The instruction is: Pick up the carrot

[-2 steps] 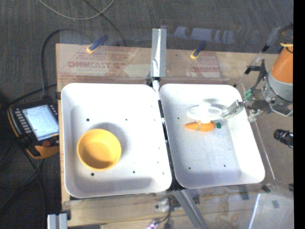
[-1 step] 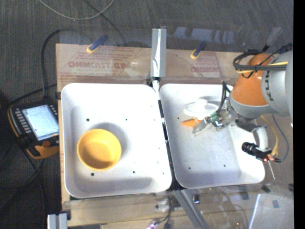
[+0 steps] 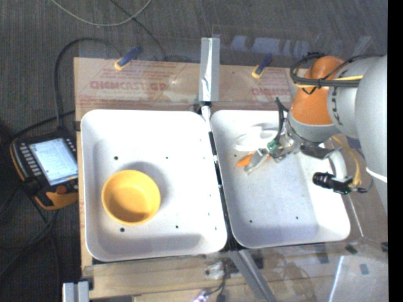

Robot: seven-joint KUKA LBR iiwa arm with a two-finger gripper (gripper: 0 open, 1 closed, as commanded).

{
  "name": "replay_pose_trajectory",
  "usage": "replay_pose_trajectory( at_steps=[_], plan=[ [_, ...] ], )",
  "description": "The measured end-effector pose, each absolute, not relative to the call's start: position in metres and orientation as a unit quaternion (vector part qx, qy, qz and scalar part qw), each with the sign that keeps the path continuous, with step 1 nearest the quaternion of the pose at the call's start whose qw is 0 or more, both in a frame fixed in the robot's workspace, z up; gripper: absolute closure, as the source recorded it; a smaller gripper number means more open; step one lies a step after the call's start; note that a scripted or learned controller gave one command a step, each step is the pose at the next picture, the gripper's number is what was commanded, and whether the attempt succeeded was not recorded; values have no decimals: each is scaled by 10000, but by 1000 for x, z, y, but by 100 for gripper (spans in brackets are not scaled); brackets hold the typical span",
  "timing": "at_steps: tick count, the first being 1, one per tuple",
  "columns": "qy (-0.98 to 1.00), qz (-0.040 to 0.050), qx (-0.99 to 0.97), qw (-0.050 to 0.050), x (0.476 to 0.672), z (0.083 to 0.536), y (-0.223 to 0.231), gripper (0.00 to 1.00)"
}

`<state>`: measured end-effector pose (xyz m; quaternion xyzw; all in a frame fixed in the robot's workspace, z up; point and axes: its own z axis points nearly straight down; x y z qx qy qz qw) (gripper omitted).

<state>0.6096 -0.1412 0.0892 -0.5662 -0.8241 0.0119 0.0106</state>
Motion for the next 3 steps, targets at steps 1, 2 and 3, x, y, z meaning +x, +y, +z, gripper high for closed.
replay_pose_trajectory(
  at_steps=[1,2,3],
  plan=[
    [-8868,129,-4619,70,615,89,-120,0],
    [-8867,144,-4619,128,613,95,-119,100],
    [-8538,4,-5206,21,567,182,-66,100]
  ],
)
